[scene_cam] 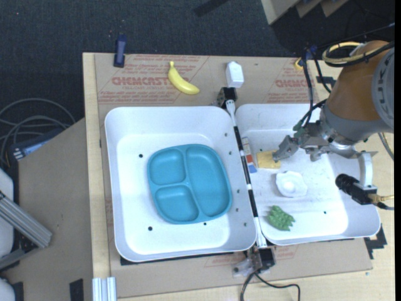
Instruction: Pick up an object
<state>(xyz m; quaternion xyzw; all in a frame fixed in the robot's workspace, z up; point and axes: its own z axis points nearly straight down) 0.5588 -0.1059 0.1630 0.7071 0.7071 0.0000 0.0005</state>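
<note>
Three small things are seen in the right bin (357, 221). A yellow block (268, 161) lies at the bin's left wall, a white round object (290, 184) rests just right of and below it, and a green leafy toy (281, 218) lies near the bin's front edge. None of them is lifted; all rest on the bin floor.

The tool (299, 148) is positioned low over the right bin, just beside the yellow block and above the white round object. Its grey fingers (286, 149) are seen pointing down and leftward, but how far they are spread cannot be told, and nothing is seen held between them. The arm (360, 96), with its orange band, enters from the right.

In the left bin (125, 168) a blue divided plate (187, 182) is laid near the centre, tilted slightly. The two bins are set touching side by side on the tabletop (94, 231). Behind the left bin, on a cardboard sheet (144, 80), a yellow banana (181, 81) is placed.
</note>
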